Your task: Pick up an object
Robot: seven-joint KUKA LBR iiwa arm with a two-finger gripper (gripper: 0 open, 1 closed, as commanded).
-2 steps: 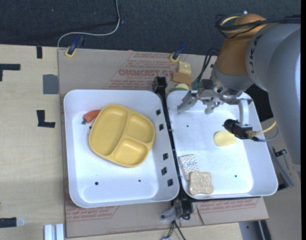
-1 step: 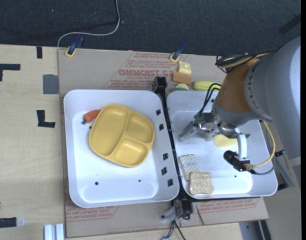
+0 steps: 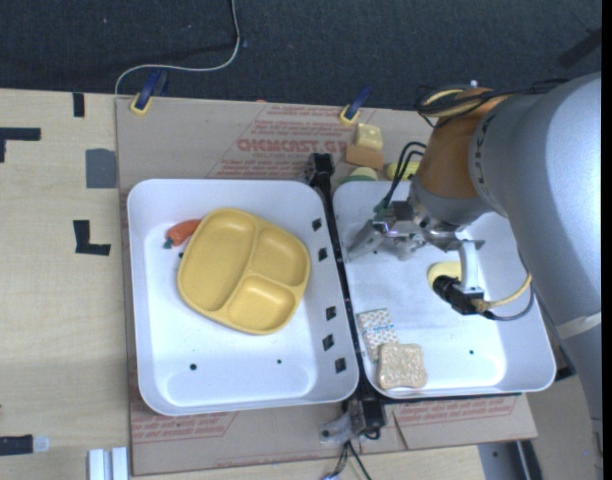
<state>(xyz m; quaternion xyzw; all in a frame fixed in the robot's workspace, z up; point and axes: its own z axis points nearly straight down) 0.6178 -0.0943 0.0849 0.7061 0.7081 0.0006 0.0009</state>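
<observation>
The pincer (image 3: 378, 236) hung low in the right bin (image 3: 486, 363), beside the divider; whether it was parted could not be told. The toast slice (image 3: 401, 365) (a likely target) lay nearer that bin's front edge, so the approach seemed unfinished.

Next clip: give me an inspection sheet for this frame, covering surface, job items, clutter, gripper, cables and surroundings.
Surface: cardboard sheet on a wooden bench, bearing the left bin and right bin side by side.
Job's things: yellow divided plate in the left bin, partly covering an orange item; toast slice and patterned packet at the right bin's near left corner.
Clutter: tan block behind the bins.
Gripper: gripper low over the right bin's far left part; nothing seen held.
Cables: white cable on the dark backdrop; yellow cable at the wrist.
Surroundings: black tape marks on the bench.
</observation>
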